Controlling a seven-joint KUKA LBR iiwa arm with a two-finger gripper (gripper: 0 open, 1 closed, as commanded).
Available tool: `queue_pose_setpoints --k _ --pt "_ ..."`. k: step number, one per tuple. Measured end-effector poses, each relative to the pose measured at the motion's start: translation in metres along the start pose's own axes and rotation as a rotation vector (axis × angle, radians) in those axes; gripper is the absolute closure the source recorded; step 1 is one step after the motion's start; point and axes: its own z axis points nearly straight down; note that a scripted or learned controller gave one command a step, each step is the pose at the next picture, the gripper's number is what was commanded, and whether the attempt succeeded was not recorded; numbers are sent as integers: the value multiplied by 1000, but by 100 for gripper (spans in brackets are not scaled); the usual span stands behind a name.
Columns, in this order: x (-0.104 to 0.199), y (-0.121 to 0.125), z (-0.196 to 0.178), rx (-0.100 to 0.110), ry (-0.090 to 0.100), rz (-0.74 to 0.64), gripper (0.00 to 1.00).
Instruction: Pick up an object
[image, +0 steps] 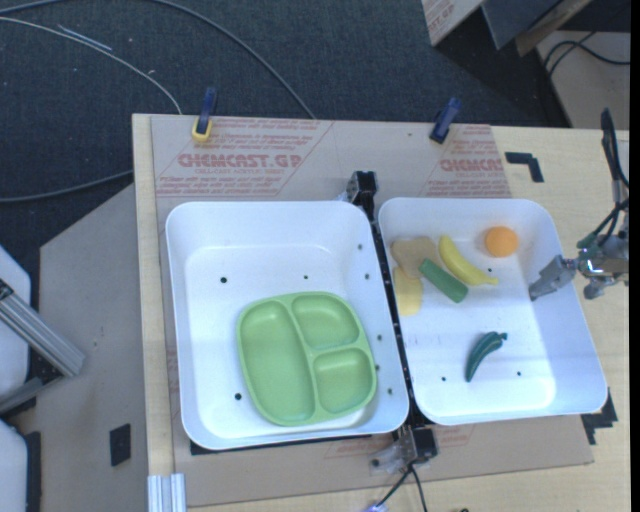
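The right white bin (575, 375) holds several pieces of toy food. An orange ball (501, 241) lies near its far right corner. A yellow banana (462, 263) and a green cucumber (443, 281) lie beside it. A tan piece (410, 250) and a yellow piece (408, 291) rest against the left wall. A dark green pepper (484, 353) lies alone nearer the front. My gripper (568, 284) hangs over the bin's right rim, open, with nothing between its fingers. It is to the right of the ball and the banana.
The left white bin (200, 300) holds a light green divided plate (305, 357). A black divider (385, 290) runs between the bins. Blue clamps (445, 120) sit at the bench's far edge. Bare bin floor lies around the pepper.
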Motion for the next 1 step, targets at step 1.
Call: queue_pose_setpoints --k 1 --pt "5 1 60 -2 -1 0 0"
